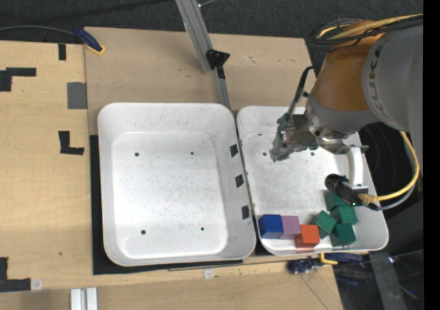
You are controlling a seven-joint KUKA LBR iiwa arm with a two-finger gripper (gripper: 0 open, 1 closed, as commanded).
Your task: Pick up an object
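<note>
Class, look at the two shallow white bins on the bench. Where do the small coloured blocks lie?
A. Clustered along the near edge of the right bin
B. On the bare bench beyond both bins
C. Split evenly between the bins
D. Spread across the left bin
A: the small blue block, purple block, orange block and green blocks all sit along the near edge of the right white bin.

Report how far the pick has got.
Done: the gripper hangs above the right bin, near its far left part. In hand: nothing visible at its tip. Left: the blue block, purple block, orange block and green blocks all lie along the near edge, unpicked.
</note>
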